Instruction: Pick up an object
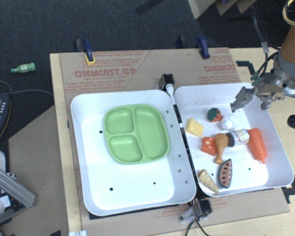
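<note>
My gripper (250,101) hangs over the far right part of the right bin (278,174), fingers spread and open, with nothing between them. Below and left of it lie several toy foods: a red fruit with a green top (214,115), a yellow cheese wedge (194,127), a small white piece (227,124), a small bottle (238,137), a drumstick (220,145), a red wedge (207,145), an orange carrot (257,144), a watermelon slice (224,173) and a pale slice (207,180). The nearest things to the fingers are the white piece and the red fruit.
The left bin (92,188) holds a green divided plate (137,133). A black divider with clips (176,118) runs between the bins. Blue clamps (88,51) (202,46) sit at the board's far edge. A green bottle (24,68) lies on the floor.
</note>
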You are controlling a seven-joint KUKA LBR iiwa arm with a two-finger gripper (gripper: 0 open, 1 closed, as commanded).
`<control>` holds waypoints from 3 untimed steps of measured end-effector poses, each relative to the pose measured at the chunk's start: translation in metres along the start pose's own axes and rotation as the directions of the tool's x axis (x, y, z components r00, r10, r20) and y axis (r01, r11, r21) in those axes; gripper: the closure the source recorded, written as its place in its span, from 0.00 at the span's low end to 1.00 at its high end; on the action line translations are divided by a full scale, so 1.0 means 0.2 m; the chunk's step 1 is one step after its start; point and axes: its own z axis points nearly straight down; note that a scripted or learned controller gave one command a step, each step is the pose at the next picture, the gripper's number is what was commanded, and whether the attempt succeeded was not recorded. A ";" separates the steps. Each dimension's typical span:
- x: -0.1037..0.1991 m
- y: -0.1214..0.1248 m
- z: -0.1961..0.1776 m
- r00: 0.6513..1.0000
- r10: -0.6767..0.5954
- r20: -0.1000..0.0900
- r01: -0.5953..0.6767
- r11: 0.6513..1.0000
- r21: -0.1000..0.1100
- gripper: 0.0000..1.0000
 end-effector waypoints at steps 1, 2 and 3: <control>-0.02 0.04 0.28 1.000 0.001 -0.002 -0.001 1.000 0.007 0.00; -0.06 0.02 0.55 1.000 0.001 -0.002 -0.001 1.000 0.007 0.00; -0.02 0.04 0.79 1.000 0.000 -0.002 0.000 1.000 0.006 0.00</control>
